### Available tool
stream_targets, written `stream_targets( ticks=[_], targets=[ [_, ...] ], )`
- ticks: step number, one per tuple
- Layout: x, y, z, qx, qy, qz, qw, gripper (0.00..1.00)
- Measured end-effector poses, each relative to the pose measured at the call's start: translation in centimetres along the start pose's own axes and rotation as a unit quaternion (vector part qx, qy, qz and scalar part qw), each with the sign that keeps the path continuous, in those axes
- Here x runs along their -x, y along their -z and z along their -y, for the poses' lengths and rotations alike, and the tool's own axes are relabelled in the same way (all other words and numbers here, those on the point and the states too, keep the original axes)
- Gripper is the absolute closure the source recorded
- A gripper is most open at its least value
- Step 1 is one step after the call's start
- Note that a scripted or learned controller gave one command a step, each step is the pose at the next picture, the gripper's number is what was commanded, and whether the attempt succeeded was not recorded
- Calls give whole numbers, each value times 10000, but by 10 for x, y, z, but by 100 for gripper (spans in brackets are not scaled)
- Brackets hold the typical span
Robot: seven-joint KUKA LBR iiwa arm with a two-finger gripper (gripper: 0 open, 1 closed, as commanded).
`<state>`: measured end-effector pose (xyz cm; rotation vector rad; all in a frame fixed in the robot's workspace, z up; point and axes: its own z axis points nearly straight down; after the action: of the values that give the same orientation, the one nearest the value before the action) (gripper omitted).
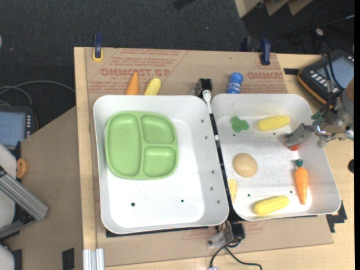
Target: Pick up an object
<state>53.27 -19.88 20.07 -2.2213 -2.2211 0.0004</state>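
Camera view: the gripper hangs low over the right bin, above the carrot, and a small red thing sits right under its tip. This looks like the reach, with no grasp showing yet. Next it needs a clean close on one item. Whether the jaws stand open or closed, I cannot tell; the arm is cut off at the frame's right edge.

Lighting: bright, even, from overhead. White bins nearly overexposed, faint soft shadows along their rims. Far floor dim. Focus slightly soft overall; gripper at right blurred.
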Motion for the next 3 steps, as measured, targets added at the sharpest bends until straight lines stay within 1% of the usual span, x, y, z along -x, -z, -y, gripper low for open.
stream_targets(
  ticks=[1,2,3],
  targets=[
    [-107,-122,-36,-7,53,-16,10000,0],
    [-99,-105,-36,20,0,6,10000,100],
    [-99,-106,-36,15,-4,4,10000,0]
  ],
)
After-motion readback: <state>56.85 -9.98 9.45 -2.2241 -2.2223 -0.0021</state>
